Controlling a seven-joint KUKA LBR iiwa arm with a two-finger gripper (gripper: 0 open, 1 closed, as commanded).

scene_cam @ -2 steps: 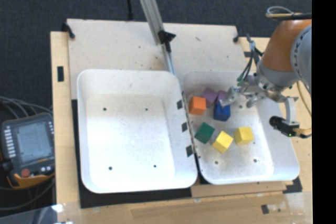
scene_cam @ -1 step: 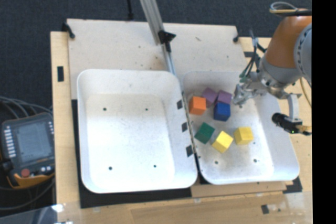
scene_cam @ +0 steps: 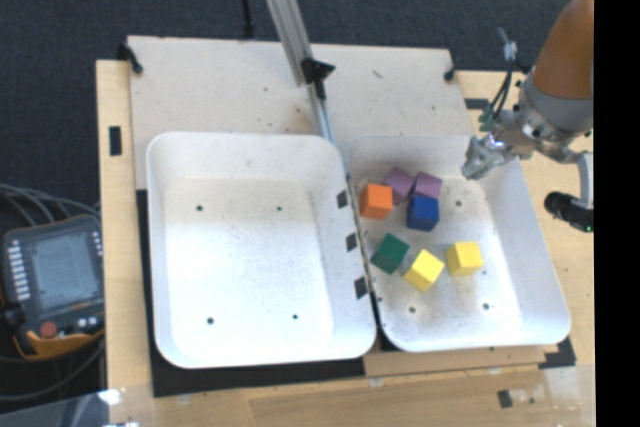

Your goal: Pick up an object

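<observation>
White plastic forms the two shallow bins on the desk point(scene_cam: 115, 215), set side by side with their inner edges almost touching. The left bin point(scene_cam: 175, 165) shows only dark speckles and a few small dots on its floor. The right bin point(scene_cam: 530, 265) holds seven small blocks gathered in its left half.

An orange block point(scene_cam: 376, 200) lies closest to the dividing edge. Just right of it and a little farther back sit two purple blocks point(scene_cam: 399, 181), point(scene_cam: 428, 185), side by side and touching or nearly so. A blue block point(scene_cam: 423, 212) rests against the near side of the right-hand purple one. Nearer the camera, a green block point(scene_cam: 390, 253) sits beside a yellow block point(scene_cam: 424, 269), and a second yellow block point(scene_cam: 464, 258) lies just to the right of that, slightly apart.

From the right, the grey arm with its orange band point(scene_cam: 565, 55) reaches in. Its pincer point(scene_cam: 478, 162) hangs over the far right part of the right bin, well right of the purple blocks and apart from every block. Whether the pincer is apart or together I cannot tell; nothing is seen clamped in it.

A slanted metal pole point(scene_cam: 280, 0) rises from behind the bins, and a handheld control pendant point(scene_cam: 55, 275) lies off the desk at the left.
</observation>
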